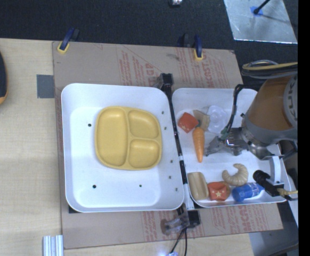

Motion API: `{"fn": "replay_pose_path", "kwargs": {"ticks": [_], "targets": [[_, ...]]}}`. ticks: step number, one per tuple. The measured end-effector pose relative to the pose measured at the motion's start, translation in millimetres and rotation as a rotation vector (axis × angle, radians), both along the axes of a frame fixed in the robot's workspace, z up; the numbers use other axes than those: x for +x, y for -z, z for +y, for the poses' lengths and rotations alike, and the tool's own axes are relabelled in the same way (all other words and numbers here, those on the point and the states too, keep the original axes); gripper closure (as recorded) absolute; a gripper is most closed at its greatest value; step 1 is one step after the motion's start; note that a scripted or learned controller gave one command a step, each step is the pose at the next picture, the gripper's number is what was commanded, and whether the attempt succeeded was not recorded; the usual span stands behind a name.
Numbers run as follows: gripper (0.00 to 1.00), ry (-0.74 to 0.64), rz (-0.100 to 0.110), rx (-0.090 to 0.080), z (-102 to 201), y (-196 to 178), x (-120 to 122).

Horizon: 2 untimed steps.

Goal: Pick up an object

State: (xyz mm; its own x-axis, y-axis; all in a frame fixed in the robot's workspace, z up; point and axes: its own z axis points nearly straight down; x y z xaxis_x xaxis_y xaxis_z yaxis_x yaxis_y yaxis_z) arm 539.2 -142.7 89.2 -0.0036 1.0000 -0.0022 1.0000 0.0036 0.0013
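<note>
Cardboard (117, 63) under both bins, dark floor (117, 9) beyond; gripper (214, 146) state unclear.

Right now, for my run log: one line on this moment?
arm: over right bin | tool: low beside carrot, nothing seen held | left bin: yellow tray

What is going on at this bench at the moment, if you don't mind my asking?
The grey arm with the orange band reaches in from the right over the right white bin. Its gripper hangs low beside the orange toy carrot, with nothing visibly between its fingers. A red block, a tan croissant and a blue item lie nearby. The left white bin holds a yellow divided plate.
</note>
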Motion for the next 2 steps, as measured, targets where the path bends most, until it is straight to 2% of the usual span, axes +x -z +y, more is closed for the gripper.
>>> {"fn": "replay_pose_path", "kwargs": {"ticks": [1, 2], "targets": [[0.00, -0.008, 0.029, 0.004, -2, -2, 75], [0.00, -0.009, 0.003, 0.005, 129, -107, 33]]}}
